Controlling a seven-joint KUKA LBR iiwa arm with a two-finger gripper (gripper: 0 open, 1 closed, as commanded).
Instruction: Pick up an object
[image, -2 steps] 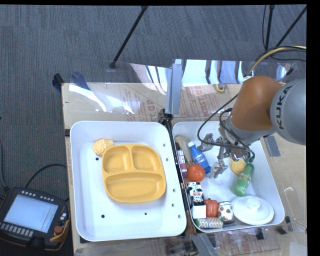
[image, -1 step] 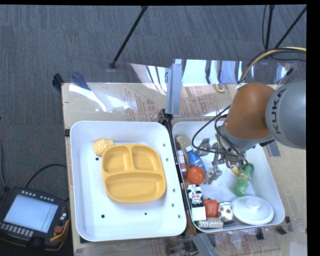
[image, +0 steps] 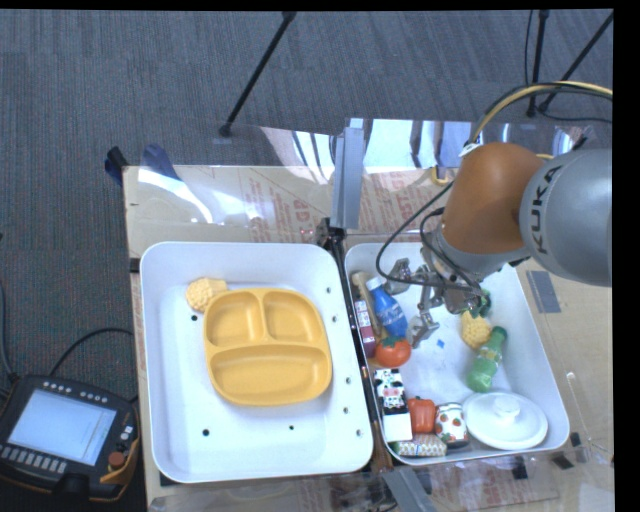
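My gripper (image: 411, 300) hangs over the upper middle of the right bin (image: 535, 345), under the orange wrist band, and its fingers are spread open. Nothing sits between them. A blue bottle (image: 387, 309) lies just left of the fingers, close to the nearer fingertip. Below it rests a red tomato (image: 392, 351). To the right of the gripper lie a yellow knobbly piece (image: 475, 328) and a green bottle (image: 485, 362).
The right bin also holds a dark bottle (image: 362, 320) along its left wall, a milk carton (image: 388, 390), a red pepper (image: 422, 412), a small spotted cup (image: 452, 424) and a white lidded bowl (image: 505, 418). The left bin (image: 170, 400) holds a yellow divided plate (image: 267, 345) and a yellow toy (image: 204, 292).
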